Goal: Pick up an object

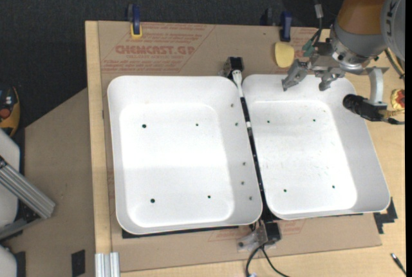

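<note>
Claw (310, 80) spread wide, holding nothing, near small pale yellow rounded object (284, 54) outside bins.

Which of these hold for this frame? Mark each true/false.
1. The end effector hangs over the far rim of the right shallow white bin. True.
2. The end effector grips a pale yellow rounded object. False: nothing sits between its fingers; the pale yellow rounded object lies on the bench beyond the bins.
3. The left shallow white bin has small dark dots on its floor. True.
4. The two bins are stacked. False: they sit side by side.
5. The fingers are spread apart. True.
</note>
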Robot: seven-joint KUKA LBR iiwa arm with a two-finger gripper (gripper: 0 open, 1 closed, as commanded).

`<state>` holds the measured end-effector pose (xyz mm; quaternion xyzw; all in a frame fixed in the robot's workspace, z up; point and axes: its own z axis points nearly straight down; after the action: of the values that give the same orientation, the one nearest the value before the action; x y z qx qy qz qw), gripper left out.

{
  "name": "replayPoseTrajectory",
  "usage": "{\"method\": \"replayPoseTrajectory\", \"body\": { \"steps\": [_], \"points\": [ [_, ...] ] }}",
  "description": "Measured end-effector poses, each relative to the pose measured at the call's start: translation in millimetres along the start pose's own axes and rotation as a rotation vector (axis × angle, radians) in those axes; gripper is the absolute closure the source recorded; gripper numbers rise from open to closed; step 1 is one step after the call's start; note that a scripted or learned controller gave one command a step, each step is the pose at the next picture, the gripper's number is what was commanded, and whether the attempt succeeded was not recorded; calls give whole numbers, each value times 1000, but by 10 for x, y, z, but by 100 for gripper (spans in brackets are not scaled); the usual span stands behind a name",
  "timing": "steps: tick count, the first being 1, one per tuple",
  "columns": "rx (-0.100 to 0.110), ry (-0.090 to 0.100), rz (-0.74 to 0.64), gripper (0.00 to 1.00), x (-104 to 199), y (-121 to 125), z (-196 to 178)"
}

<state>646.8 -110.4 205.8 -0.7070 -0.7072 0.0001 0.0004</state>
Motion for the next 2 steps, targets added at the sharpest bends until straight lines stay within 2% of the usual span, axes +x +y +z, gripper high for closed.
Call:
{"method": "replayPoseTrajectory", "body": {
  "steps": [1, 2],
  "points": [
    [-7, 3, -9, 0, 985, -517, -877],
    [-4, 0, -2, 100, 926, -502, -928]
  ]
}}
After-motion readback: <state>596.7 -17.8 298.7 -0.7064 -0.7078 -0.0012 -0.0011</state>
